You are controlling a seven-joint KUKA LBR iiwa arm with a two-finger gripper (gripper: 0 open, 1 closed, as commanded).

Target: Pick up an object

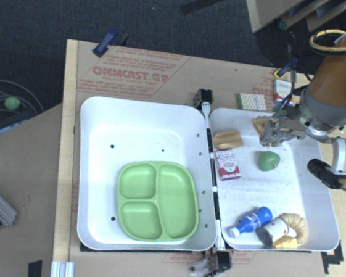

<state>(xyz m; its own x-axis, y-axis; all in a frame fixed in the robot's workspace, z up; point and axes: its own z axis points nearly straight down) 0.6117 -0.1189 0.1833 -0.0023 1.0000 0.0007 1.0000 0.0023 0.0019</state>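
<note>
While the metal gripper (277, 132) hovers low in the right white bin (314, 207), its grasp unreadable, it may miss the small round green object (268, 160) just below and push it away.

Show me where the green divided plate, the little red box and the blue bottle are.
green divided plate (156, 200): camera view, on the ridge where its three compartments meet.
little red box (227, 165): camera view, middle of its top face.
blue bottle (252, 221): camera view, middle of its blue body.
</note>
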